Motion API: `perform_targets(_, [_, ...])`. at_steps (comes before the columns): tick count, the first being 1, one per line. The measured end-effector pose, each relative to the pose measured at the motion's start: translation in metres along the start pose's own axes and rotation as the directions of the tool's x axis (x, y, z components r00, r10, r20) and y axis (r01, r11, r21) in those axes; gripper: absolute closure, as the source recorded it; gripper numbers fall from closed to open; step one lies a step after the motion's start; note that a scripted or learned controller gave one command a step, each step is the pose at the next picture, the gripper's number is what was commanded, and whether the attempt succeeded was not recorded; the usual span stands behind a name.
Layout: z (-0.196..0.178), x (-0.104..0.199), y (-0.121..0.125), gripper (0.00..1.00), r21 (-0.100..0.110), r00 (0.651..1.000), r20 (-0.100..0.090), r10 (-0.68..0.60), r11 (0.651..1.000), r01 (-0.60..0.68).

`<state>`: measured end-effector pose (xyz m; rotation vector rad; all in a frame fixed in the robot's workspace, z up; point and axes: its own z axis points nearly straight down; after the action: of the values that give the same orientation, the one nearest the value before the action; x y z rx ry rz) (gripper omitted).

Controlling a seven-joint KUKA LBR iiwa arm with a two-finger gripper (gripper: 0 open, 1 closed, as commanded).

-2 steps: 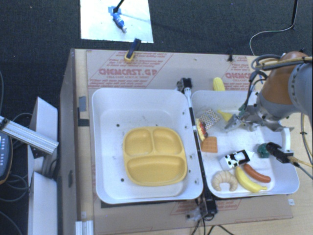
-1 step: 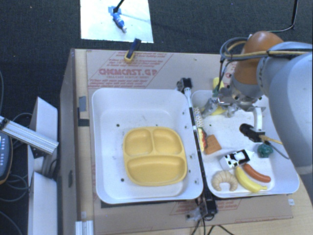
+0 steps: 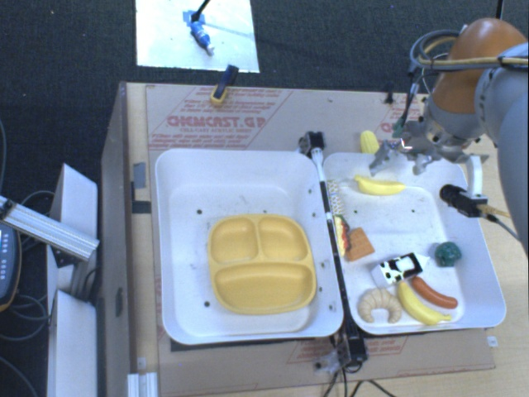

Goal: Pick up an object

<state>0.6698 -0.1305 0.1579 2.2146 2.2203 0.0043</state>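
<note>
croissant [image 3: 380, 304]: front corner of the right bin, nearest the lens, just beside the divider side.
front banana [image 3: 419, 303]: just right of the croissant, lying at a slant; a red sausage [image 3: 434, 292] lies along its far side, touching or nearly so.
black-and-white toy [image 3: 401, 265]: just behind the croissant, looks like a cow figure, cannot tell for sure.
green lump [image 3: 447, 253]: further right of the croissant, near the right wall.
orange wedge [image 3: 359, 243]: behind the croissant, close to the divider; a striped piece beside it against the wall, too small to name.
far banana [image 3: 379, 186]: well behind the croissant, at the back of the right bin, lying flat.
yellow piece [image 3: 369, 141]: on or just over the back rim, past the far banana.
right bin [image 3: 488, 296]: white, shallow, holds all the food items above.
left bin [image 3: 186, 188]: left of the croissant across the divider; holds one yellow compartment tray [image 3: 261, 262], three sections.
gripper [image 3: 401, 157]: over the back of the right bin, just above the far banana; fingers spread apart, nothing between them.
arm [image 3: 475, 64]: grey with an orange band, comes in from the right.
</note>
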Motion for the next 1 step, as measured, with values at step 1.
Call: perform_targets(1, [0.0439, -0.0478, -0.0279, 0.0, 0.005, 1.0, 0.0, 0.001, 1.0, -0.001])
